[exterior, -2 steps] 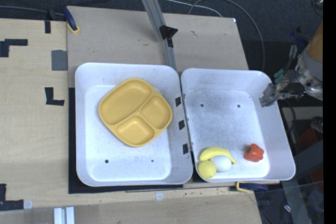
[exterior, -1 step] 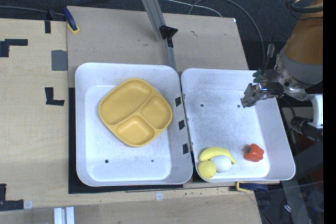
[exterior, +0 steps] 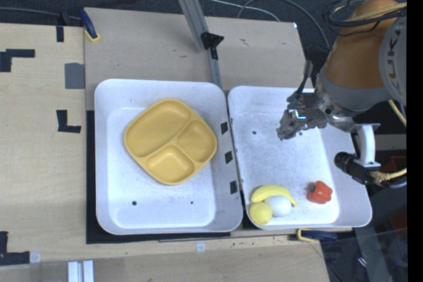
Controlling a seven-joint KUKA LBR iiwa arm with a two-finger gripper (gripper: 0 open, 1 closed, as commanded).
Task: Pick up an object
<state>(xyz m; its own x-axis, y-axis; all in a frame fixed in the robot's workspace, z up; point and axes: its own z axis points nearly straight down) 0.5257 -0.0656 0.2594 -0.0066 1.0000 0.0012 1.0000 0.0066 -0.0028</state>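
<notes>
Bench (exterior: 39,142): pale wood surface with black tape marks at left, bearing two shallow white bins side by side.

Arm (exterior: 363,56): grey, with a broad orange band above the wrist, entering from the right and leaning over the right bin.

Left bin (exterior: 112,208): white, speckled floor. Holds one item.

Right bin (exterior: 264,109): white, speckled floor. Holds four small items grouped along its near edge.

Divided plate (exterior: 170,141): yellow, three compartments, lying flat in the middle of the left bin, turned at an angle to the bin walls.

Gripper (exterior: 285,132): dark metal, poised over the upper middle of the right bin, tips pointing down and left. Nothing is seen between its fingers and it touches none of the items; how wide it stands cannot be told at this resolution.

Banana (exterior: 272,192): yellow, curved, at the near-left of the right bin, arching over the two round items below.

Red object (exterior: 319,192): small, pepper-like, near the bin's near-right corner, apart from the banana group.

Lemon (exterior: 260,212): yellow, round, touching the banana.

White ball (exterior: 281,206): just beside the lemon, under the banana's curve.

All four small items lie well apart from the gripper.
</notes>
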